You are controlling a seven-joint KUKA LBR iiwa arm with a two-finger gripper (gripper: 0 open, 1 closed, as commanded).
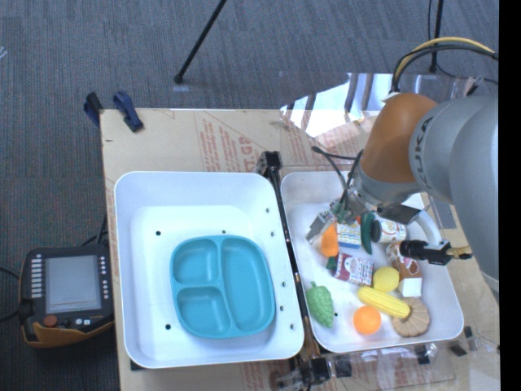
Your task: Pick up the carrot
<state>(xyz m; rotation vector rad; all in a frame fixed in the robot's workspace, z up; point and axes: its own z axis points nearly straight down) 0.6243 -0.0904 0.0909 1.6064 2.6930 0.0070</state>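
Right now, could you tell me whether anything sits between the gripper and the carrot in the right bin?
Nothing visible does. The gripper is right above the carrot, at its upper end. A small carton lies against the carrot's right side, and a packet sits just below-right, crowding it in the right bin.

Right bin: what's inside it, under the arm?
The white right bin holds toy food: an orange carrot beside the gripper, a green vegetable, yellow corn, a yellow lemon, an orange ball and small packets. The grey arm covers the bin's far corner.
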